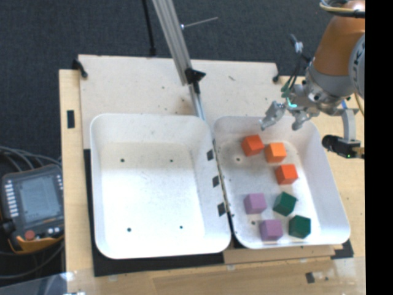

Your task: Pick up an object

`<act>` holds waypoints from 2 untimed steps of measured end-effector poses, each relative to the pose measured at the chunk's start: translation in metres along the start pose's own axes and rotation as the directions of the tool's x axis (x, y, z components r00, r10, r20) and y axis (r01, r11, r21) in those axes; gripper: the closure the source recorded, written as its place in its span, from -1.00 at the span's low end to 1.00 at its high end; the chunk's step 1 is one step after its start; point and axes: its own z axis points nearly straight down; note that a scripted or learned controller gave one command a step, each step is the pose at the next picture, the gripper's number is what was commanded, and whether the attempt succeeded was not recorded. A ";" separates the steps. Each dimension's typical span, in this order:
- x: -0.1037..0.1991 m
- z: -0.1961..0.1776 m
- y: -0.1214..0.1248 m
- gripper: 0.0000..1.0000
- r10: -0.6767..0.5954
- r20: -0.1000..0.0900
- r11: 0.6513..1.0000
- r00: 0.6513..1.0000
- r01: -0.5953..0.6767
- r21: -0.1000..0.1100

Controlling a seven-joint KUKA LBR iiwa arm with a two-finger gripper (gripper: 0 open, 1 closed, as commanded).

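Note:
The right bin (328,183) holds several small blocks. Three orange ones sit toward its back: one (252,145) at the left, one (276,152) beside it, one (286,174) just below. Two purple blocks (255,202) (270,229) and two dark green blocks (285,203) (299,226) lie nearer the front. My gripper (283,119) hangs above the bin's back edge, up and right of the orange blocks, open, with nothing between its fingers (270,117).
The left bin (153,183) lies beside the right one. A slanted metal pole (175,42) runs down to the divide between the bins. A teach pendant (34,201) rests off the bench at the left.

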 end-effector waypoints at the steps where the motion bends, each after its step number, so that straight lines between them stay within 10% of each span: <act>1: -0.001 -0.003 0.001 -1.00 -0.002 0.003 1.000 1.000 0.002 -0.004; 2: 0.002 0.049 0.010 -1.00 -0.004 0.002 1.000 1.000 0.004 0.000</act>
